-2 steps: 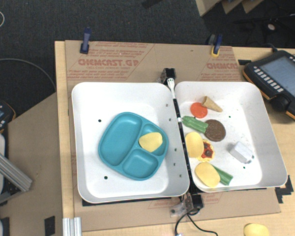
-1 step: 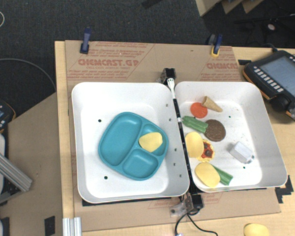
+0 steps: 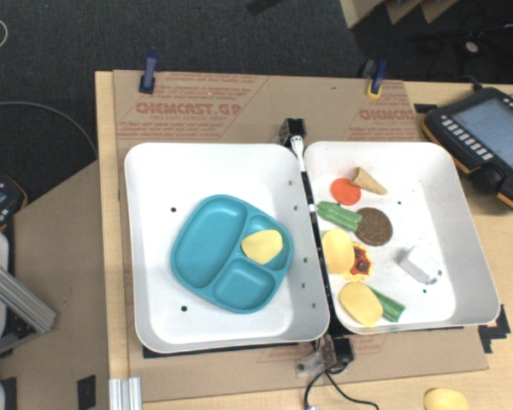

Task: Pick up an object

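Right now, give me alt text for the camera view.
Two shallow white bins sit side by side: the left bin holds a teal divided plastic plate with a pale yellow piece on it; the right bin holds a cluster of small toy foods.

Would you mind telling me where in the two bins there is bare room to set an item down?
Left bin: bare floor rings the blue divided plate, widest along the far wall and the left wall. Right bin: bare at the far right corner, beyond the grey block. Crowded along the right bin's left side, from the cone down to the yellow piece.
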Robot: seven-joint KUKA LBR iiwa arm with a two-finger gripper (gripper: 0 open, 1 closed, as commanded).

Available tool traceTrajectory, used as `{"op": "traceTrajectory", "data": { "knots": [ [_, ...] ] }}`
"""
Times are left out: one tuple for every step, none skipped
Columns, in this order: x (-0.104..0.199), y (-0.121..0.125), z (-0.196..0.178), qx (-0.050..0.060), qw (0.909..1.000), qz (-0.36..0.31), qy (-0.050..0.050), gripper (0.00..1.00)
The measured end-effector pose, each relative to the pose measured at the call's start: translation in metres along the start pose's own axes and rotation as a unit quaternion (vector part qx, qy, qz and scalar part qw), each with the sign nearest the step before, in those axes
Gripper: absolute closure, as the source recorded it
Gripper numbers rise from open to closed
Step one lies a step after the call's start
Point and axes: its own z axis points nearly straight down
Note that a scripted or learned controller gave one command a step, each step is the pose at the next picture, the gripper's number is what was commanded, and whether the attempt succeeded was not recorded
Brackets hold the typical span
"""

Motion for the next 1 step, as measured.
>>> {"op": "traceTrajectory", "data": {
  "knots": [
    [-0.0255,-0.0294,0.1244,0.017,0.9998,0.005,0.005,1.0]
  ]
}}
